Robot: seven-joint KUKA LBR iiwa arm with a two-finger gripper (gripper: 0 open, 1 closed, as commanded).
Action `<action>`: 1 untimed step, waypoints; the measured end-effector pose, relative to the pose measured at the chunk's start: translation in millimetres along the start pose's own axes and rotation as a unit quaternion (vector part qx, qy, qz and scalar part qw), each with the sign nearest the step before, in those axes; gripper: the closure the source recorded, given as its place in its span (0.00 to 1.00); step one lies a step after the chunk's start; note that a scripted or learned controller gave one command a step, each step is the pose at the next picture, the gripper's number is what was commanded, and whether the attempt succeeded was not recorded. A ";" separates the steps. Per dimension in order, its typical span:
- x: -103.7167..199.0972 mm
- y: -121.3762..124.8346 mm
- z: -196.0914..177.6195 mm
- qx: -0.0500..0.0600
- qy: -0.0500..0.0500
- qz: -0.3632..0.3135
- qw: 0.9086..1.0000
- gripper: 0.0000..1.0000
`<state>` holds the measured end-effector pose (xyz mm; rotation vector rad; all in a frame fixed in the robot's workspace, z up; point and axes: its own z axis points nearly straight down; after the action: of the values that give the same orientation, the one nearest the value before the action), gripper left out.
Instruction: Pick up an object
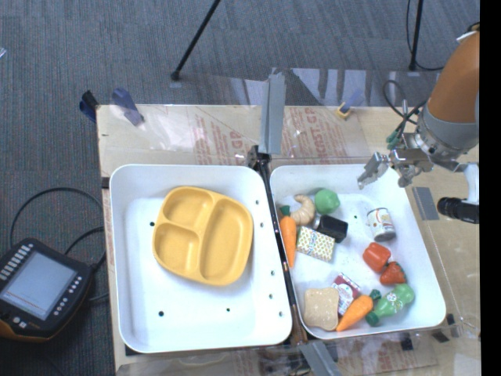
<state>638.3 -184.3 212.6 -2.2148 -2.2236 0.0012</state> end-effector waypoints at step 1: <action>47.1 -17.9 101.9 -0.011 -0.001 0.001 1.000 0.00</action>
<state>619.9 -137.1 110.8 -2.2283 -2.2339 -0.0196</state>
